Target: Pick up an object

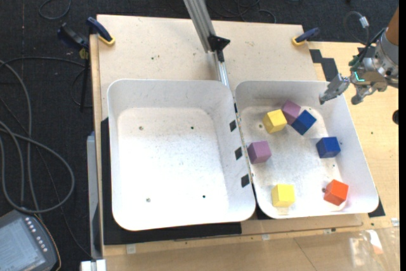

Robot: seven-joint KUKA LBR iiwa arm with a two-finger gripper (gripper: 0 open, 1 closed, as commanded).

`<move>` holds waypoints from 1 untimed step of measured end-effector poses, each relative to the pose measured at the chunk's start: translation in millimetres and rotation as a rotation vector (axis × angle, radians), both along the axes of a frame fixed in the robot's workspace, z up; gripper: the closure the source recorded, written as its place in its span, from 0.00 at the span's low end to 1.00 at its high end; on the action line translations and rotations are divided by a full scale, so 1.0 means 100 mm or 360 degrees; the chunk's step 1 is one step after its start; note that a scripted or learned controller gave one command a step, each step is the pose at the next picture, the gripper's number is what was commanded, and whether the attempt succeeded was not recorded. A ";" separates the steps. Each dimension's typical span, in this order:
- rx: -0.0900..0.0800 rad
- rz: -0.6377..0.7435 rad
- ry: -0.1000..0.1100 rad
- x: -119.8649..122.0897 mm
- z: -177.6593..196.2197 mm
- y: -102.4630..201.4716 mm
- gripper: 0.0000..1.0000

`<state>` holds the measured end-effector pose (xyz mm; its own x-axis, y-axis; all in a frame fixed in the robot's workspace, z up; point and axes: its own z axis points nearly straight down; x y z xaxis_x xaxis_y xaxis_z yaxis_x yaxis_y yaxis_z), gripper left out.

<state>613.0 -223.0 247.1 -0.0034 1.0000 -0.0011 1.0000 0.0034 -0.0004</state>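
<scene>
The right bin holds several small blocks. A yellow block, a purple block and a blue block cluster near its back. Another purple block lies at the bin's left side, a second blue block at its right. A yellow block and an orange block sit near the front wall. My gripper hangs above the bin's back right rim, open, its two fingers spread with nothing between them.
The left bin stands beside the right one on the pale bench board. A slanted metal pole rises from between the bins' back edges. Blue and yellow clamps grip the board's back corners.
</scene>
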 end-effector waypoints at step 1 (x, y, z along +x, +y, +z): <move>0.0004 -0.0004 0.0009 0.00 -0.64 0.02 0.00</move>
